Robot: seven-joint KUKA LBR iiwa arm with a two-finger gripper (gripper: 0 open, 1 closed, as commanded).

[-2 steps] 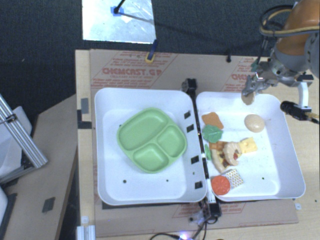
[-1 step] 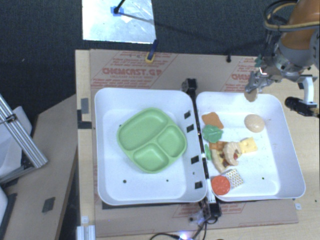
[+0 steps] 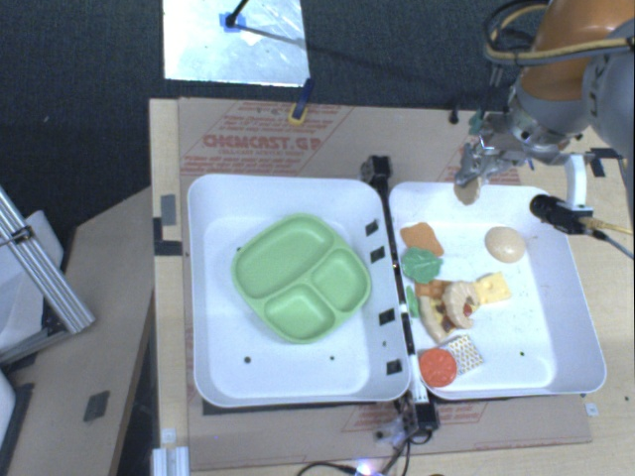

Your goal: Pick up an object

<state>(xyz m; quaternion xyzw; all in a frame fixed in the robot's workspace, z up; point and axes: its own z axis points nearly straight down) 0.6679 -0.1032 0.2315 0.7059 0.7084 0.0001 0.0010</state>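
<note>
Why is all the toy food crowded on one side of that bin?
Nothing looks spilled or broken. The toy food simply lies heaped against the right bin's left wall, with an egg apart. The green plate sits slightly turned in the left bin.

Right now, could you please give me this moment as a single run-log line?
arm: over right bin's far edge | gripper: nothing seen held | toy food: clustered in right bin, egg apart | left bin: green divided plate

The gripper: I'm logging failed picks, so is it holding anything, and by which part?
Nothing is held: the gripper hangs over the right bin's far edge.
</note>
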